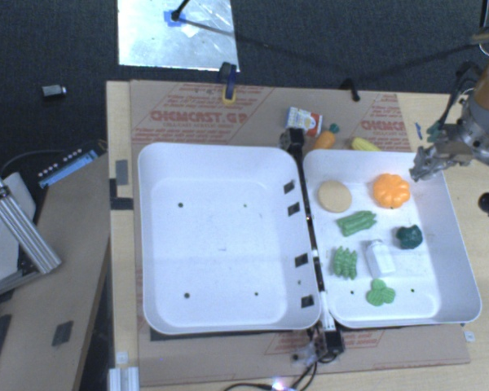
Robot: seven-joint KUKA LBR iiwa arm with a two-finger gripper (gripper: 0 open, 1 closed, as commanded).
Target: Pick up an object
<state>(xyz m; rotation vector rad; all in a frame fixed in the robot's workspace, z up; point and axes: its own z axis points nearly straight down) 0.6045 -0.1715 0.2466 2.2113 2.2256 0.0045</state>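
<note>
Overhead, the gripper [425, 166] hung at the far right edge of the right bin [460, 243]; whether it was open or closed could not be told. Just to its left and slightly nearer the camera sat the orange pumpkin [390, 190], with the tan disc [335, 195] farther left and the dark green piece [408, 236] below.

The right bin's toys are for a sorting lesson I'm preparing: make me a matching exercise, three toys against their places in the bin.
Things:
1. orange pumpkin
2. tan disc
3. light green clover-shaped toy

Places:
A. near edge of the right bin
B. far side, nearest the gripper
C. far side, next to the divider between the bins

Pairs: 1-B, 2-C, 3-A
</note>
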